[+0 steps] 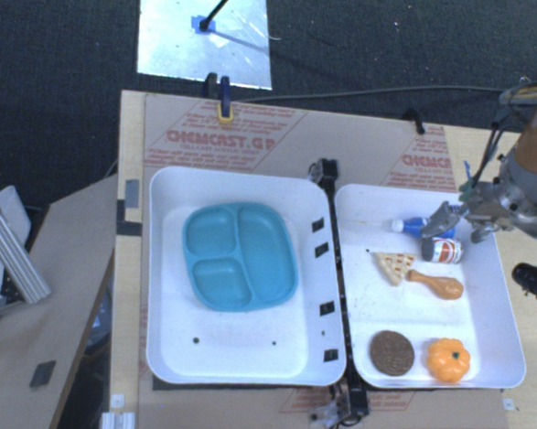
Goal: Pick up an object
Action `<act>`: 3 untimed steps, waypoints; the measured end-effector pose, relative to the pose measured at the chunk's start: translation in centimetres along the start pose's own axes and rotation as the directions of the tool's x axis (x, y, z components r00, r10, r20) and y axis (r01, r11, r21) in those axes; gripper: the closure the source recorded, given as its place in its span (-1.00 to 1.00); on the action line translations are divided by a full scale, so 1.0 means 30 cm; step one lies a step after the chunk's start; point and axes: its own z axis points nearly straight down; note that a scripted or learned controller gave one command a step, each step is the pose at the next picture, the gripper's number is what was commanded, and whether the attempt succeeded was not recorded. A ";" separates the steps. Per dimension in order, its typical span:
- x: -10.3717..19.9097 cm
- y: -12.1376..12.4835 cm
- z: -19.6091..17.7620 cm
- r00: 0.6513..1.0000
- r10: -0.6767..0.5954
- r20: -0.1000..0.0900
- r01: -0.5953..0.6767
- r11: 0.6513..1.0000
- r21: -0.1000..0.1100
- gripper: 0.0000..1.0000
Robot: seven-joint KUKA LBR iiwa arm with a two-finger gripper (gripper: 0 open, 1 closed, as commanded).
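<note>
Nearest the lens, along the front wall of the right bin (pixel 369 303): toy pumpkin (pixel 448 359), orange and ribbed, with a flat brown cookie (pixel 393 352) just beside it on its left. Further back, a wedge of toy pizza (pixel 393 265) touching or nearly touching the thin end of a toy drumstick (pixel 436 285). At the far side, a small can (pixel 442 251) with a red-and-white label lying on its side, and just behind it a blue bottle (pixel 414 227) with a white cap, also lying flat. All six loose and scattered, presumably tipped in as a picking supply, none stacked. Left bin (pixel 167 248) given over to a blue divided plate (pixel 240 256), lying flat and slightly skewed. Gripper (pixel 458 224) low over the far part of the right bin, directly above the can and the bottle's blue end; spread or pressed together cannot be told at this angle, and nothing seen held. Judged target: the can, possibly the bottle, given the wrist's position. Can short, cylindrical, glossy, likely to roll if nudged off-centre. Crowding by the bottle a probable cause of a missed grasp.
</note>
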 end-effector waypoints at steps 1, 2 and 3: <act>0.001 0.008 -0.023 1.000 -0.003 0.002 0.003 1.000 -0.012 -1.00; 0.019 0.011 0.120 1.000 -0.002 0.001 0.002 1.000 -0.009 -1.00; 0.038 -0.006 0.318 1.000 -0.001 0.000 0.001 1.000 -0.008 -1.00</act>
